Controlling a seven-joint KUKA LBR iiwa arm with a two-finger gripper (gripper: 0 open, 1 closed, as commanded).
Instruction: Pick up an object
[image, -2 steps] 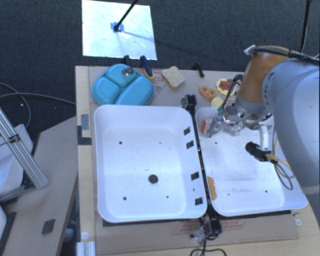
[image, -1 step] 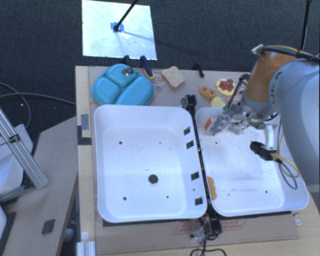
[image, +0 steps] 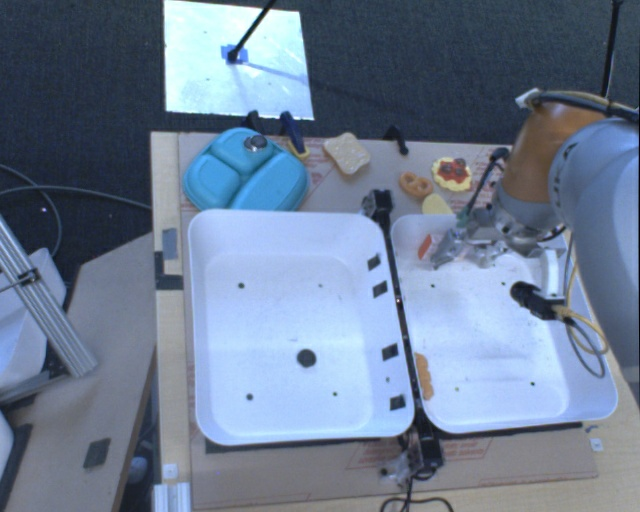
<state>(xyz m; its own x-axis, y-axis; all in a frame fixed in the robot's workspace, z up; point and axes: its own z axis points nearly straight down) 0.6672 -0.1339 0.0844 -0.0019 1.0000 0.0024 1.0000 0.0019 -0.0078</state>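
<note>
Two white bins sit side by side on the bench. In the left bin (image: 290, 330) a small dark disc (image: 306, 357) lies near the middle of the floor. In the right bin (image: 500, 350) an orange piece (image: 424, 375) rests against the left wall, toward the near corner, and a small red piece (image: 425, 245) lies at the far left corner. The arm (image: 580, 170) reaches in from the right, and its gripper (image: 447, 252) hangs low over that far left corner, just beside the red piece; nothing can be seen between its fingers, and whether they are spread or pressed together cannot be told. Beyond the bins, along the far edge of the bench, lie a blue tray (image: 245, 172), a slice of toast (image: 346, 153), a pretzel (image: 415, 183), a yellow piece (image: 436, 205) and a small pizza (image: 452, 173).
</note>
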